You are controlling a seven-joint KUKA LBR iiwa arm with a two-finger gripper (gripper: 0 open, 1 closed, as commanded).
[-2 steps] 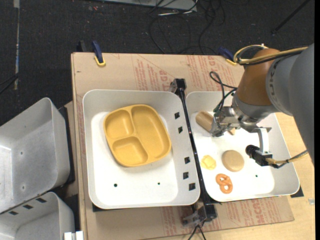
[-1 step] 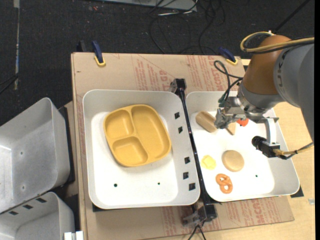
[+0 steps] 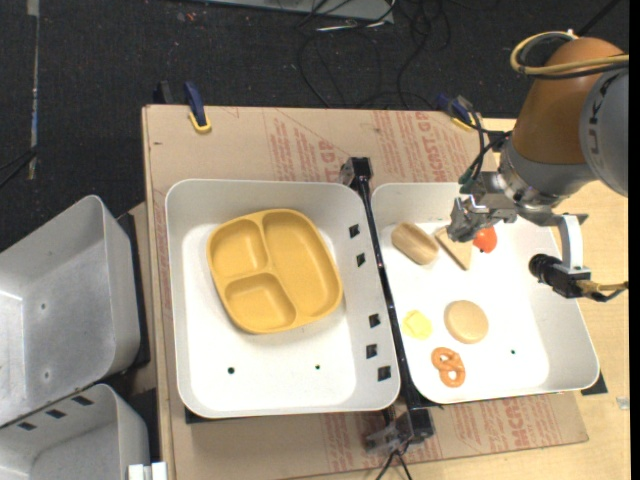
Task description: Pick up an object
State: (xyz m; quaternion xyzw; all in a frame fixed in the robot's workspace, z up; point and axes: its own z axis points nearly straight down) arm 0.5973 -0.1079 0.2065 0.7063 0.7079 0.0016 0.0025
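- Nearest your camera, at the front of the right white bin (image 3: 560,368), lies a small orange pretzel-shaped toy (image 3: 449,366).
- Just behind it you see a round tan cookie-like disc (image 3: 466,320), with a small yellow flat piece (image 3: 416,323) to its left, apart from it.
- Your grey two-finger gripper (image 3: 466,222) hangs over the rear part of the right bin, under the arm's orange band (image 3: 560,98).
- You cannot tell from this slant how the gripper stands, nor whether it grasps anything.
- Its tip sits right at the upper end of a thin tan wedge-shaped slice (image 3: 456,250); you cannot tell whether it touches the slice.
- Just to the right of the tip you see a small red-orange round object (image 3: 485,238), close against the gripper body; contact is unclear.
- To the left of the slice lies a tan bread-roll-shaped toy (image 3: 414,243), tilted, just beside the slice.
- All of these small things rest inside the right bin, spread across its left half and middle.
- In the left white bin (image 3: 200,368) you see a yellow plastic plate with three compartments (image 3: 273,268), lying flat and turned at an angle.
- Both bins sit side by side on a brown cardboard-covered bench (image 3: 300,133).
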